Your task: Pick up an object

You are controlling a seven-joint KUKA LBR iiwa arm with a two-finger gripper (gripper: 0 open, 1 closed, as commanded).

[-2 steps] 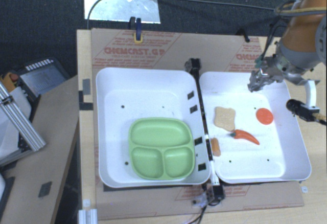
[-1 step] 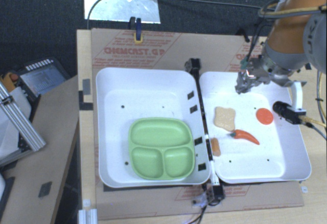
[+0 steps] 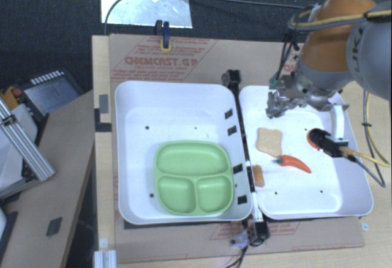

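Hovering pincer [image 3: 275, 105] near bread slice [image 3: 269, 141], apart; cannot tell how open

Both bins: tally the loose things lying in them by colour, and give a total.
Green: 1, divided plate, left bin.
Tan: 2, bread slice and small piece by the divider.
Orange-red: 1, pepper.
Red: 1, partly hidden thing.
Total: 5.

Green 3-part plate [image 3: 193, 176] in L bin [image 3: 139, 138].
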